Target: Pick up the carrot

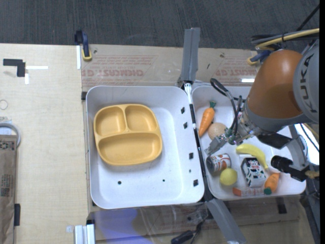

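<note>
Claw (218,144) low in the right bin (290,189), carrot (205,120) lying loose up-left of it.

Reaching in from the right, the claw's grey tip sits just above a red-and-white can (219,162) and right beside a pale round ball (217,131); whether it is wide or narrow cannot be told from this angle. The carrot rests on the bin floor near the left wall, tilted, with its green top toward the far edge and its lower end beside the pale ball, apart from the claw. A banana (252,152), a cow-patterned carton (253,171), a yellow ball (228,176) and a small orange piece (272,180) lie in the same bin toward the near side. The left bin (152,183) holds a yellow divided plate (127,134).
</note>
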Tool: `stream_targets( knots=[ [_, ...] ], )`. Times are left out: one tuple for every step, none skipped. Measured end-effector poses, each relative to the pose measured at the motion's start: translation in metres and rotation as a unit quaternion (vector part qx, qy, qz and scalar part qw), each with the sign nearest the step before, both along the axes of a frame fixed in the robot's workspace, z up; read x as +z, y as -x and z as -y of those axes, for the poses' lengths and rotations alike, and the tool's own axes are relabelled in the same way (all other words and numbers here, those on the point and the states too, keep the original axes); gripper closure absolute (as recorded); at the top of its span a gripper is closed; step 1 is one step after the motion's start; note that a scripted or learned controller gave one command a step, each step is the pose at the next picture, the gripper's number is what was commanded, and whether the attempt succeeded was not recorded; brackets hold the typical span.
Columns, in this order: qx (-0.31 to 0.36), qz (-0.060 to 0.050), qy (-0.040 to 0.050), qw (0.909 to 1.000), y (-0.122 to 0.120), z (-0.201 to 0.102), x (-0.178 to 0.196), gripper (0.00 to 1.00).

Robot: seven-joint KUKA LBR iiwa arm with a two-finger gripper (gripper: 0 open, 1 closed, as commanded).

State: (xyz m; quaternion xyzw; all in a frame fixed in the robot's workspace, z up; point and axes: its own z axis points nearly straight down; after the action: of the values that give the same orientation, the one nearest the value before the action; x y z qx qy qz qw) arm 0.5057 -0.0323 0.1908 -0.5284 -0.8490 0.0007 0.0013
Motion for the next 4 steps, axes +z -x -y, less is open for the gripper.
stream_targets(
  knots=[
    [0.165,0.001,0.0002,0.9864,-0.046,-0.041,0.0,0.0],
    [0.199,0.002,0.0005,0.9801,-0.066,0.005,0.0,0.0],
    [0.2,0.001,-0.0001,0.9798,-0.002,-0.002,0.001,0.0],
    [0.182,0.001,0.0,0.9833,-0.025,0.001,0.0,0.0]
  ],
)
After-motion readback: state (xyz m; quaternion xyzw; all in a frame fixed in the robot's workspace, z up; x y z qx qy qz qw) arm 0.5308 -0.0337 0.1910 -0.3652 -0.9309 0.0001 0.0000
